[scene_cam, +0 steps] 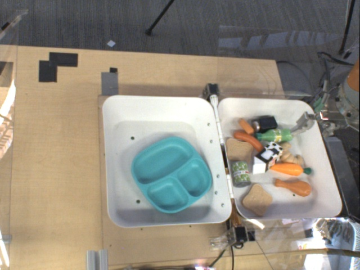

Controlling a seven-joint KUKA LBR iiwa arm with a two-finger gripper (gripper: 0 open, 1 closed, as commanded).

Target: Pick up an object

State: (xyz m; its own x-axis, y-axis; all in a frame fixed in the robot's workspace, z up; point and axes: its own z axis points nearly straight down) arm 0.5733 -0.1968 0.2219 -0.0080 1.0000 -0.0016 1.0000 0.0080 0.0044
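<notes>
The right bin (pixel 332 198) holds several toy foods. Among them are a green bottle (pixel 274 135), a black block (pixel 264 121), an orange sausage (pixel 248 138) and a black-and-white cube (pixel 272 149). A carrot (pixel 289 169), an orange drumstick (pixel 293 187), a can of peas (pixel 241 173) and two bread pieces (pixel 256 199) lie nearer the front. My gripper (pixel 304 122) hangs over the bin's back right corner, just right of the green bottle, with nothing seen in it.
In the left bin (pixel 121 117) lies a teal divided plate (pixel 171 174). A metal divider rail (pixel 221 145) runs between the bins. The arm (pixel 344 103) enters from the right edge. Black tape marks (pixel 56 65) sit on the bench at the back left.
</notes>
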